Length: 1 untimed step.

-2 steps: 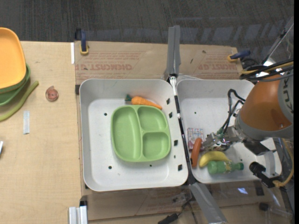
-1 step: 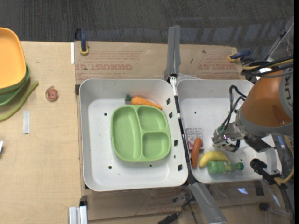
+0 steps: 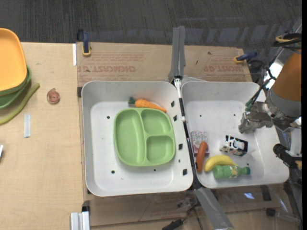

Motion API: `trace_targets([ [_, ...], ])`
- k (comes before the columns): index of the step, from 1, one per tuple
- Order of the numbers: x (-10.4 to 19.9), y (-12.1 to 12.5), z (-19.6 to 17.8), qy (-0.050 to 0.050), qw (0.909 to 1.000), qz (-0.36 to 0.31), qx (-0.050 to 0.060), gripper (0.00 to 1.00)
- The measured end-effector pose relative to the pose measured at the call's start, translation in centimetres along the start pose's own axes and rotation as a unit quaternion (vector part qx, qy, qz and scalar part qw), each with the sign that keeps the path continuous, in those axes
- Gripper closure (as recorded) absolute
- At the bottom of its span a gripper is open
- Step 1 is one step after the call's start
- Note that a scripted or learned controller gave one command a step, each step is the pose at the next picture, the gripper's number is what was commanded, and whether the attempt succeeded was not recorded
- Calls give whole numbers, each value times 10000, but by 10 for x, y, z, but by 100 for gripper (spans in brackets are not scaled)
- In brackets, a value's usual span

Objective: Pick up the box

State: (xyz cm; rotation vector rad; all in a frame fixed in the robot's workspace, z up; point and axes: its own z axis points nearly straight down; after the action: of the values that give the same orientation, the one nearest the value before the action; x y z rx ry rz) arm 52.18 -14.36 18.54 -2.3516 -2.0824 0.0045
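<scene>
While the box [image 3: 236,145] lies flat on the floor of the right bin [image 3: 216,92], small, black and white, nothing is gripping it. The gripper [image 3: 247,124] hangs just above and to its right, and I cannot tell how its fingers stand. A banana [image 3: 218,162] and a green bottle [image 3: 231,172] crowd in just below, a sausage [image 3: 201,151] to the left. Coming straight down from above looks wisest, so the neighbours aren't nudged.

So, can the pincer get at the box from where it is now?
Probably yes. The pincer hangs in the right bin just up and right of the box, whose top is uncovered; the banana lies just below it.
</scene>
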Motion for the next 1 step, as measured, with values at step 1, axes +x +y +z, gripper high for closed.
trace_targets([
  [1,46,47,84,0,9925,1223,7,100],
])
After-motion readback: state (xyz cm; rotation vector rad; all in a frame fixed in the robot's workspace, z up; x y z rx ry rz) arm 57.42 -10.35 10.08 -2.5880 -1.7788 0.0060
